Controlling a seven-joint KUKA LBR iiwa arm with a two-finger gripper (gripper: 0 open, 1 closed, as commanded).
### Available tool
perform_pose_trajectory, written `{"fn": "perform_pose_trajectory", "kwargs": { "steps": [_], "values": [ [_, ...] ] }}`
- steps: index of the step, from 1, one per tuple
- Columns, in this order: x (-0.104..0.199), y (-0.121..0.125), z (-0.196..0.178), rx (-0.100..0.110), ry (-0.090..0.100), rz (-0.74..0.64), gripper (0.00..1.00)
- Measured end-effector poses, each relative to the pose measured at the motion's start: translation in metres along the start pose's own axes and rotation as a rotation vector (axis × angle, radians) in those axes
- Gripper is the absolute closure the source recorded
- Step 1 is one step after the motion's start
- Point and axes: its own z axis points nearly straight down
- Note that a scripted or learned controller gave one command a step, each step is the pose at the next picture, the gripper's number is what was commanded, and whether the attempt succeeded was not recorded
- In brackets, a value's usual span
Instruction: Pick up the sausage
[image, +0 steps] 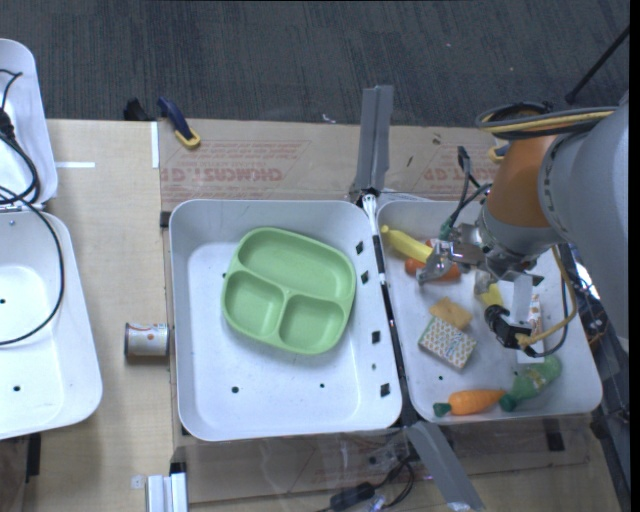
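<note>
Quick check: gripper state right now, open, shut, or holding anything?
Gripper: cannot be told; it sits low in the right bin.

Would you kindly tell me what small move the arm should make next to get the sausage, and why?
Probably a short, careful descent onto the sausage. The hand sits right over its orange-red end in the right bin, and the view does not show it held. The banana lies close beside it, so avoid drifting sideways.
</note>
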Motion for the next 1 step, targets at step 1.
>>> {"fn": "perform_pose_trajectory", "kwargs": {
  "steps": [1],
  "values": [
    [-0.0007,0.0,-0.0088,0.001,-0.001,-0.003,1.0]
  ]
}}
